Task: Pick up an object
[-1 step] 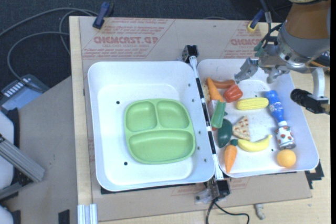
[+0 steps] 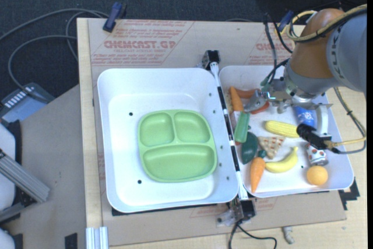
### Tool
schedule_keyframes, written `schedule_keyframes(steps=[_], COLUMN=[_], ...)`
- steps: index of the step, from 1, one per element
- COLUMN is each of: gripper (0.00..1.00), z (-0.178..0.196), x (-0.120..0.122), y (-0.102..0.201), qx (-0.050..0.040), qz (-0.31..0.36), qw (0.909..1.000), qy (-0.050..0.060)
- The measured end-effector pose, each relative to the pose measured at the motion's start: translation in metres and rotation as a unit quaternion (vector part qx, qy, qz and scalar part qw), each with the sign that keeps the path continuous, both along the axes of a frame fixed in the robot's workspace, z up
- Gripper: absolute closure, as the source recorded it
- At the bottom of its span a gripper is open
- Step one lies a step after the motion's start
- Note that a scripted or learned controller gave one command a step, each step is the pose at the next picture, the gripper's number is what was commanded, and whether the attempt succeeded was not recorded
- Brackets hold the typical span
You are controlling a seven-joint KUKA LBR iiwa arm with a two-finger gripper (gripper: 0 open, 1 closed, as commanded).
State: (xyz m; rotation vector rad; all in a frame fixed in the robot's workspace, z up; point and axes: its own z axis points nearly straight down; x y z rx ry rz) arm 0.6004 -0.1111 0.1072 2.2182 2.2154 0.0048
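1. The bench (image 2: pixel 145 38) is covered by a brown board printed in red; two white bins are seated on it side by side.
2. The left bin (image 2: pixel 116 90) is occupied by a green divided plate (image 2: pixel 176 144), lying flat near its centre.
3. The right bin (image 2: pixel 344 175), taken as landmark, is touching the left bin along a black-clipped seam.
4. The grey arm (image 2: pixel 344 38) with its orange band is seen above the right bin's far half, entering from the right.
5. The gripper (image 2: pixel 274 96) is lowered over the right bin's far-left part; whether its fingers are apart or together cannot be told, and no object is seen between them.
6. Candidate objects are grouped in the right bin: a corn cob (image 2: pixel 281 127) at centre, a banana (image 2: pixel 282 163) nearer the front, a carrot (image 2: pixel 256 172) at the front left, an orange (image 2: pixel 317 175) at the front right.
7. A green vegetable (image 2: pixel 240 127) is noted along the right bin's left wall.
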Motion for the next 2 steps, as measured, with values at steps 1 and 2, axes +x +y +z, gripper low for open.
schedule_keyframes(steps=[1,2], gripper=[0.0,0.0], z=[-0.023,-0.022], x=[0.065,0.006], y=[-0.012,0.011], qx=[0.0015,0.0001], qz=[0.001,0.0], qw=[1.0,1.0], qy=[0.006,0.002])
